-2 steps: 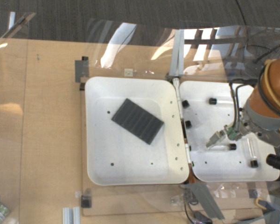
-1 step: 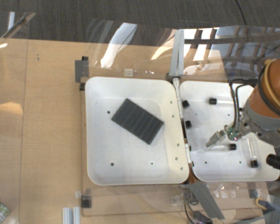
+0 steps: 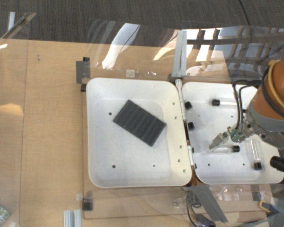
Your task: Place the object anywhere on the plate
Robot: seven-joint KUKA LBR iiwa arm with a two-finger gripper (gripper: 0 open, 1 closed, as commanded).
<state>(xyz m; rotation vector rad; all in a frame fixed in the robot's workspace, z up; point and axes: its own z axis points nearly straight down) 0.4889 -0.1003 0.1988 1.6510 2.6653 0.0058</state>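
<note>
Arm in from the right, grey with its orange band, and the two-finger gripper (image 3: 217, 143) hangs low over the right-hand shallow white bin (image 3: 203, 171); whether anything sits between its fingers, I cannot tell. Over in the left-hand shallow white bin (image 3: 99, 169), a dark grey ribbed rectangular plate (image 3: 139, 122) lies flat, turned at a slant, well apart from the gripper.

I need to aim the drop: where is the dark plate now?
The dark ribbed plate lies flat and askew in the left bin, nearer its upper right part, left of the divider between the bins.
</note>
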